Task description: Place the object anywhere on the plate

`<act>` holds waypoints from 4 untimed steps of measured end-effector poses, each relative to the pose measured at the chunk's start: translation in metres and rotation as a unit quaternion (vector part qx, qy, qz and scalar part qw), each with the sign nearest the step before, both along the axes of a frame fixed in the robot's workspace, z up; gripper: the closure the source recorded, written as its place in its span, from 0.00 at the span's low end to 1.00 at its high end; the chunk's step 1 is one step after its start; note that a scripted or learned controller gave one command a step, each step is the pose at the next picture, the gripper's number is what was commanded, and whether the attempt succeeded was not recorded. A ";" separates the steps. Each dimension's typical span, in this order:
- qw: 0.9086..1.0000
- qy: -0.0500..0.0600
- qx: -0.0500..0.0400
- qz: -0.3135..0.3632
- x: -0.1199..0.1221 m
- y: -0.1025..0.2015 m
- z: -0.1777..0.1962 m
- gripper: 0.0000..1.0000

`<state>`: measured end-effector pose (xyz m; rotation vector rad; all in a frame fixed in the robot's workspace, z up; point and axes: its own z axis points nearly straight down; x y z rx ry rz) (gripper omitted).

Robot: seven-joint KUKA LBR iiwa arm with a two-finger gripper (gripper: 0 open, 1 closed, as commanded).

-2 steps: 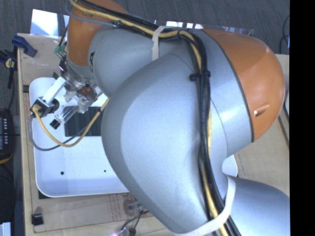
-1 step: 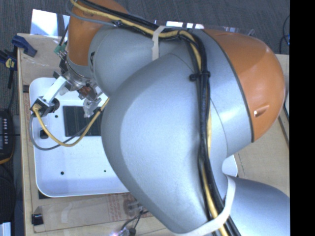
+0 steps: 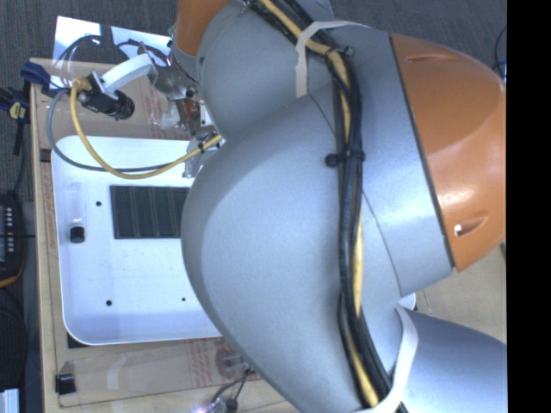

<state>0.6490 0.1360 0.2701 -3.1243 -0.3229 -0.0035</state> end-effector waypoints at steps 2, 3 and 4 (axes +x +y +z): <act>0.999 0.001 0.001 0.032 0.002 -0.039 0.054 1.00; 1.000 0.005 -0.002 0.002 -0.018 0.052 -0.078 1.00; 1.000 0.000 0.000 0.000 -0.032 -0.003 0.021 1.00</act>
